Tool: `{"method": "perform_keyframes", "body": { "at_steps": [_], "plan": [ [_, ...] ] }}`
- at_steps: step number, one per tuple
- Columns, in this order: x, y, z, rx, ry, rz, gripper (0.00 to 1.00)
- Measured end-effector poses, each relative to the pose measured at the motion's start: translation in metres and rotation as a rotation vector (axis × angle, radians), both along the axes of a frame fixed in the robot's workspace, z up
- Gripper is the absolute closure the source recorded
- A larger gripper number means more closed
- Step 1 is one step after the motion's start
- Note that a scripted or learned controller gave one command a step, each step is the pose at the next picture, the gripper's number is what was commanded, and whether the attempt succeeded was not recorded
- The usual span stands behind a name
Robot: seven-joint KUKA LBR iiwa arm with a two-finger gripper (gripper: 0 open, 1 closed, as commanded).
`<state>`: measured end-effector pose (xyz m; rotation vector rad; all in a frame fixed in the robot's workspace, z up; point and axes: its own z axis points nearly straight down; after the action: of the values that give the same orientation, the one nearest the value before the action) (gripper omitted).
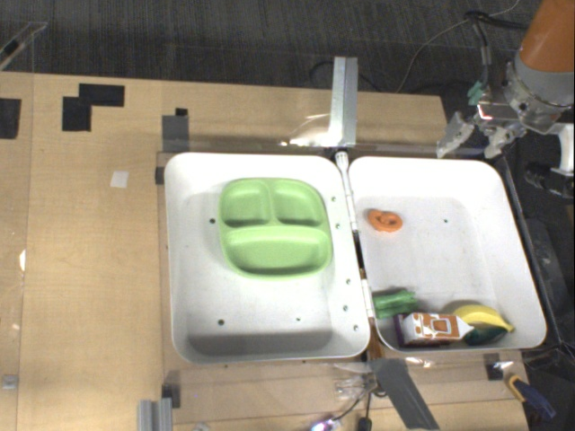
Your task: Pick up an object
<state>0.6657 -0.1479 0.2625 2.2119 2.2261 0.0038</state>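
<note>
Above the right bin's (503, 187) far corner hangs the gripper (476, 138) — fingers spread, gripping nothing.

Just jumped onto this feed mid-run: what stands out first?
A bright green divided plate lies in the middle of the left bin. In the right bin, a small orange ring sits alone near the divider; a green item, small carton and banana crowd the near edge. The hand hovers over that bin's far right corner.
</note>
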Motion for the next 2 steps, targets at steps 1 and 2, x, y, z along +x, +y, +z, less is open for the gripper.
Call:
{"method": "perform_keyframes", "body": {
  "at_steps": [1, 2],
  "plan": [
    [0.004, 0.012, -0.056, -0.001, -0.001, 0.075, 0.0],
    [-0.015, 0.057, -0.14, 0.001, 0.001, -0.03, 0.0]
  ]
}}
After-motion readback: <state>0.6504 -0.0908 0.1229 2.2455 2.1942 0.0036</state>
